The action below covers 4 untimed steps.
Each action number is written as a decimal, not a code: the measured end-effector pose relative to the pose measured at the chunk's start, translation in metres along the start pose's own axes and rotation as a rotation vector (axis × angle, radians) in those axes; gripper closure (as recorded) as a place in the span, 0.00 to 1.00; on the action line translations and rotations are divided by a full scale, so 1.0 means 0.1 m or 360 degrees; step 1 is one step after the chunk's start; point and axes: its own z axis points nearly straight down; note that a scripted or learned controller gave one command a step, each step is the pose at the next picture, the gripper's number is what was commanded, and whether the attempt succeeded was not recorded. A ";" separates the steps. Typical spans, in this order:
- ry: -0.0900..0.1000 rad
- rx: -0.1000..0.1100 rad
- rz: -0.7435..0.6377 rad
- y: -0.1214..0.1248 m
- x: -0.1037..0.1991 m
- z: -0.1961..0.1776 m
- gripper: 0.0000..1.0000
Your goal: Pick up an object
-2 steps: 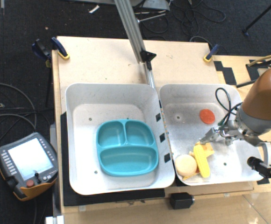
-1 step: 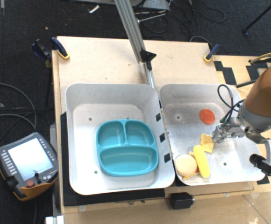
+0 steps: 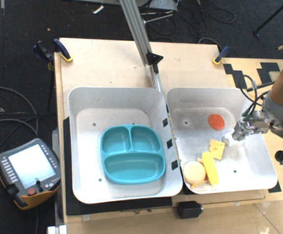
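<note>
The gripper [image 3: 232,136] hangs low over the right bin [image 3: 258,177], near its right wall, and from here its fingertips blur into the white floor, so I cannot tell how far apart they stand or whether anything sits between them. Just beside the tip, toward the bin's middle, lies a yellow cheese wedge [image 3: 217,148] (it looks pitted with holes). Up and to the left of the tip, apart from it, rests a flat orange-red disc [image 3: 216,121]. Lower down, a yellow banana-shaped piece [image 3: 210,168] lies touching a pale round bun [image 3: 193,172] in the bin's near left corner. Behind the gripper the grey arm [image 3: 278,112] enters from the right. The left bin [image 3: 83,126] holds a teal divided plate [image 3: 131,153] with three compartments.
</note>
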 end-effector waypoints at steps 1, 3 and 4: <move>0.0001 0.0002 -0.0001 0.02 0.00 -0.35 1.00; 0.0008 0.0007 -0.0009 0.39 1.04 -0.56 1.00; 0.0008 0.0010 -0.0010 0.45 1.63 -0.53 1.00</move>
